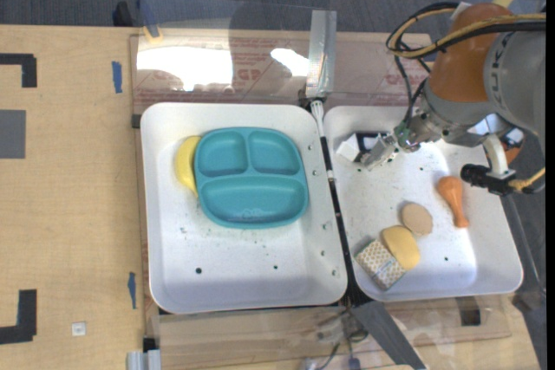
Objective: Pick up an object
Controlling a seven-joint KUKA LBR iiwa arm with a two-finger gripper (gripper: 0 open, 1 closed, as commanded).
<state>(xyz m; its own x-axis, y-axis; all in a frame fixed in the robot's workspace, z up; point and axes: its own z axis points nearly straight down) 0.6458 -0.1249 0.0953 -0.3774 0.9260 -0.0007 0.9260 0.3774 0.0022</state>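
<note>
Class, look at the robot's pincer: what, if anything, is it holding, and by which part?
Nothing shows in the pincer; it hovers over a bare part of the right bin.

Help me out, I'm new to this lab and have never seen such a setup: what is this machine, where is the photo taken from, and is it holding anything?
One camera looks down at a slant on a bench with two shallow white bins. The grey robot arm, with an orange band, reaches in from the right. Its gripper hangs over the right bin, near the far left corner; nothing shows between its fingers. That bin holds a carrot-shaped orange piece, a tan oval, a yellow lump and a small patterned block. The left bin holds a teal divided plate lying over a yellow object.
</note>
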